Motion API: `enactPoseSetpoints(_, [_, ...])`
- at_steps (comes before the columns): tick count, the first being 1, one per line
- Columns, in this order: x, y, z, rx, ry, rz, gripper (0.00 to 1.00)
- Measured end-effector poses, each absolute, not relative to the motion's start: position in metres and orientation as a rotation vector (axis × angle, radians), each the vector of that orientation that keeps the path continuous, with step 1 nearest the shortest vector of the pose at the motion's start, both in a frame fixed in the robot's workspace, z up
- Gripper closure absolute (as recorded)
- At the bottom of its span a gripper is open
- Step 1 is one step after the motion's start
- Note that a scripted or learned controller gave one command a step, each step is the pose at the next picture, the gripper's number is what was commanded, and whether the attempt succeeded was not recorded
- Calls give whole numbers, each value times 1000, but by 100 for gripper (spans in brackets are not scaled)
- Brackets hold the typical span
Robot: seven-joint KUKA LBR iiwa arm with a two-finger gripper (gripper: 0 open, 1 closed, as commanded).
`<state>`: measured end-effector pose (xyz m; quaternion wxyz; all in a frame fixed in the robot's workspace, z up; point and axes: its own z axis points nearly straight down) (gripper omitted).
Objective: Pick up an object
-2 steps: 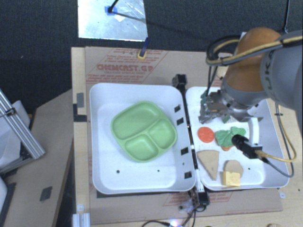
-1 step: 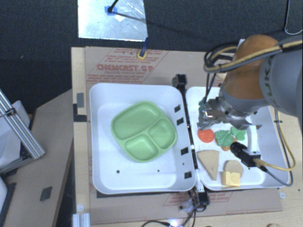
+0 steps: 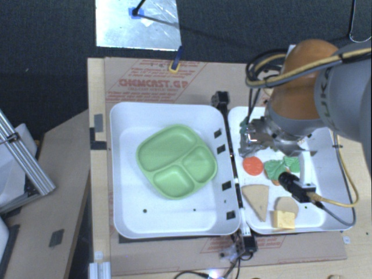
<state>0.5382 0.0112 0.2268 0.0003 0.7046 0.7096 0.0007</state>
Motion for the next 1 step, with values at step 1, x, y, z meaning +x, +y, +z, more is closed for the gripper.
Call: enactPoseSetpoints(1, [548, 4, 234, 2216, 2225, 3, 100])
